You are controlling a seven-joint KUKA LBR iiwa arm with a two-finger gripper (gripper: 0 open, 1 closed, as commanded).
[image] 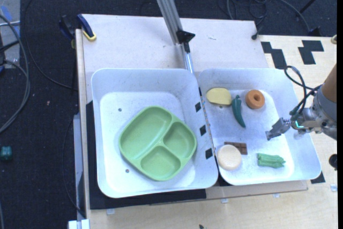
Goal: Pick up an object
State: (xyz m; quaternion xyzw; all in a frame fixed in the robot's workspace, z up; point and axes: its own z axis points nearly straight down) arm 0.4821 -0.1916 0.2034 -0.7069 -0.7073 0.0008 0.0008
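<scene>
My gripper [277,130] hangs over the right part of the right bin [300,166], reaching in from the right edge, with nothing visibly in it. Below it lies a green leafy toy [270,160]. To its left are a dark green pepper [238,111], an orange ring [255,99] and a yellow lump [218,96]. A cream round piece [229,158] sits near the bin's front left, touching a small brown block [237,147].
The left bin [107,94] holds a light green divided plate [158,142]. A slanted metal pole [167,0] rises from between the bins at the back. Black cables run along the arm [324,104] at the right edge.
</scene>
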